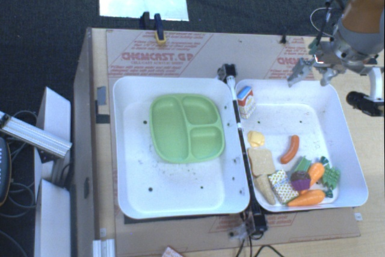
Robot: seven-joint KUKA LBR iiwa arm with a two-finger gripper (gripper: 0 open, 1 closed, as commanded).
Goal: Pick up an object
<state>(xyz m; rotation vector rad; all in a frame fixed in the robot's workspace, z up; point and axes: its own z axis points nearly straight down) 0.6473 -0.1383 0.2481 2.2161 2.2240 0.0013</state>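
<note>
My gripper [313, 74] hangs above the far edge of the right bin [337, 123], its two fingers spread open with nothing between them. Toy food lies in that bin. A small milk carton [245, 100] stands at the far left corner. A yellow piece [256, 139], a red sausage [290, 148] and a slice of bread [261, 161] lie in the middle. At the near edge cluster a patterned box [283, 185], a purple vegetable [299, 179], two carrots [307, 198] and a green leafy piece [331, 175]. All of these lie well apart from the gripper.
The left bin [135, 189] holds a green divided plate [186, 128]. A black clamp [228, 74] sits where the bins meet at the far side. The arm's orange band [366, 9] is at the top right, with a black part [367, 103] beside the right bin.
</note>
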